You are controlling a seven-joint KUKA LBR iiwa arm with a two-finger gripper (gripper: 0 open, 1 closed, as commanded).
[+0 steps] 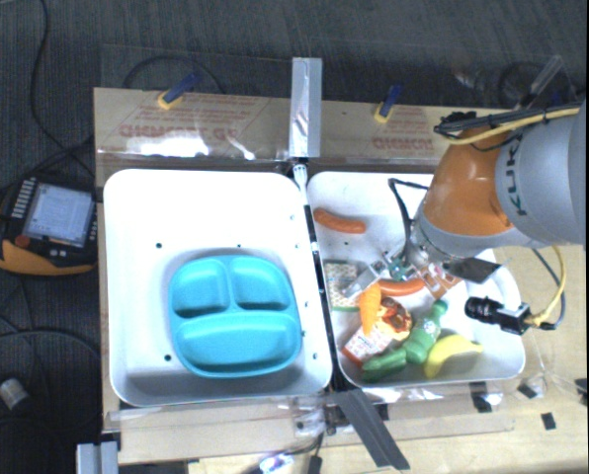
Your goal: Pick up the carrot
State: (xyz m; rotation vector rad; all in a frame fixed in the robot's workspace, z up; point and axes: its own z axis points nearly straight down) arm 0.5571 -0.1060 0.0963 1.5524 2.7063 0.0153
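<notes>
Camera view, looking down at a slant on both white bins: my arm (512,191) comes in from three o'clock, grey casing and orange band bulking over the upper right corner of the right bin (507,358). My claw (418,265) is down low in that bin, just above the heap of toy food. Whether it is released or clenched, I cannot tell; the wrist hides too much of it from up here.

And there's the carrot (371,307), an orange wedge lying near the middle of the right bin, at about eight o'clock from my claw and close to it. Right beside it, at its one o'clock, lies a red-orange sausage-shaped piece (404,286), nearly under my claw. A second sausage (340,222) sits apart near the bin's top left corner, at eleven o'clock from the carrot.

Below the carrot, a red and white packet (366,342) touches it at six o'clock. Further toward five o'clock, a green bottle-shaped thing (425,331) leans against a green vegetable (383,363), and a yellow banana (450,354) lies just beside them near the bin's lower right.

Over at nine o'clock, the left bin (136,225) bears a blue divided tray (235,312), well apart from the carrot and from me.
</notes>
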